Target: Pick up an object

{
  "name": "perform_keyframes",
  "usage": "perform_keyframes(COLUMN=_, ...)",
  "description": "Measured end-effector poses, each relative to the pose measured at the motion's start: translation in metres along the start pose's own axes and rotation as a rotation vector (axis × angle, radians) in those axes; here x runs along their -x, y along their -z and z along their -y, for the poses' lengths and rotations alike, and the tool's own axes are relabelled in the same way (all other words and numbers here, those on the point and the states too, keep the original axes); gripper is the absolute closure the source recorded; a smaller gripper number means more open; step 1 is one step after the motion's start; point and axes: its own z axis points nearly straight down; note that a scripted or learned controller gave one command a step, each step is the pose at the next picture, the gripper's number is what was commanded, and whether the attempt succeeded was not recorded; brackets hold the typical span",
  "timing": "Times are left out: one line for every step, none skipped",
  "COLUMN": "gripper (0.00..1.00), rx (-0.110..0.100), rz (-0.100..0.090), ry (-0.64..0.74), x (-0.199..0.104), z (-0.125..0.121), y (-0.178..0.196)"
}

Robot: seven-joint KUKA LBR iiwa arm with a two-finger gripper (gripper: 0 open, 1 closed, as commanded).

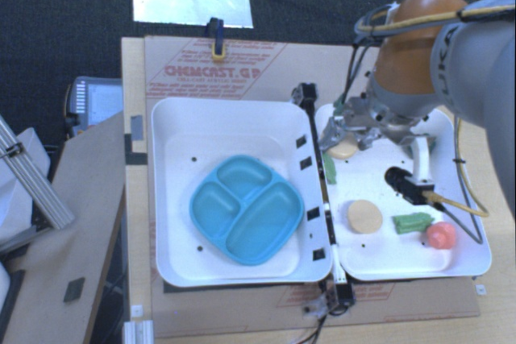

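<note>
My gripper (345,133) is down in the right bin (451,266), at its far left corner beside the divider. Directly under it lies a pale yellow piece (343,150), partly hidden by the gripper; I cannot tell whether they touch. Nearer the front of that bin rest a round tan disc (364,216), a green block (412,221) and a pink rounded item (441,235). A small green item (329,171) lies against the divider just in front of the gripper.
The left bin (173,133) holds a blue divided plate (245,208). A black clip-lined divider (316,173) separates the two bins. The arm's orange band and grey body (427,44) hang over the right bin's far side.
</note>
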Motion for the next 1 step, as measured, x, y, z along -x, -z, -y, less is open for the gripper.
perform_keyframes(gripper=1.0, rx=-0.002, rz=0.0, ry=0.001, x=-0.0564, z=0.0119, y=-0.006)
